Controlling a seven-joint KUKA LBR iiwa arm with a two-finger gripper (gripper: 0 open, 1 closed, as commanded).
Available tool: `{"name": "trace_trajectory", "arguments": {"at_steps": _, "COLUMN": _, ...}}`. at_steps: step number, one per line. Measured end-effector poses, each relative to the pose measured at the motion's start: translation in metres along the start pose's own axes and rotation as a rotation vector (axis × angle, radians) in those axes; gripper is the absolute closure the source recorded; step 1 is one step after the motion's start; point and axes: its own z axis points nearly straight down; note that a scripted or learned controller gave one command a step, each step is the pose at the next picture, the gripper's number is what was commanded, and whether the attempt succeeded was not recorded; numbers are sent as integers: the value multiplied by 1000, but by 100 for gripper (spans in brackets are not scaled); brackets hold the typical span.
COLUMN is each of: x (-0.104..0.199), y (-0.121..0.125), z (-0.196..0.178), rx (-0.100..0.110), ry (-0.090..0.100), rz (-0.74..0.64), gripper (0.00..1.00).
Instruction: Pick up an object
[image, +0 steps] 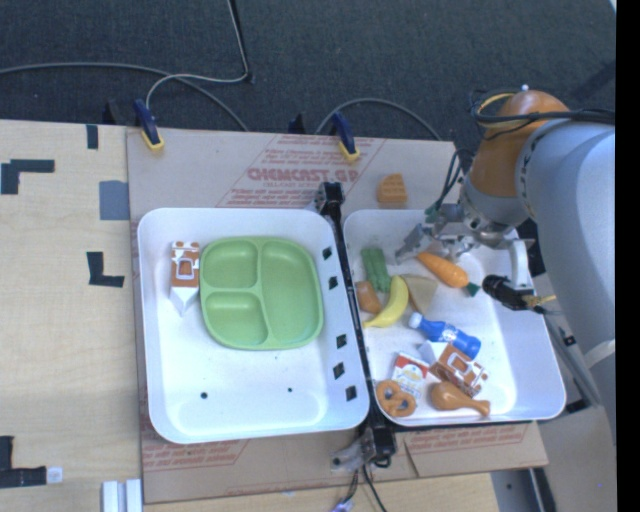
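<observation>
- Gripper hovers over the right bin, fingers look spread, nothing in them.
- Carrot sits just beside it, near the banana.
- I'd straddle the carrot's narrow width, then close.

This looks like a robotics lab or test workshop, not a home. Two white bins sit on a cardboard sheet held to the tabletop by blue and yellow clamps. Black tape marks are stuck on the pale wood. Loose cables run across dark carpet behind the bench. A large grey robot arm with an orange band reaches in over plastic toy food and a green divided plate.
</observation>
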Motion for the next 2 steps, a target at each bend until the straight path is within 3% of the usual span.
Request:
{"name": "trace_trajectory", "arguments": {"at_steps": 1, "x": 0, "y": 0, "z": -10, "rx": -1, "ry": -3, "rz": -2, "gripper": 100}}
{"name": "trace_trajectory", "arguments": {"at_steps": 2, "x": 73, "y": 4, "z": -99, "rx": 1, "ry": 2, "rz": 0, "gripper": 100}}
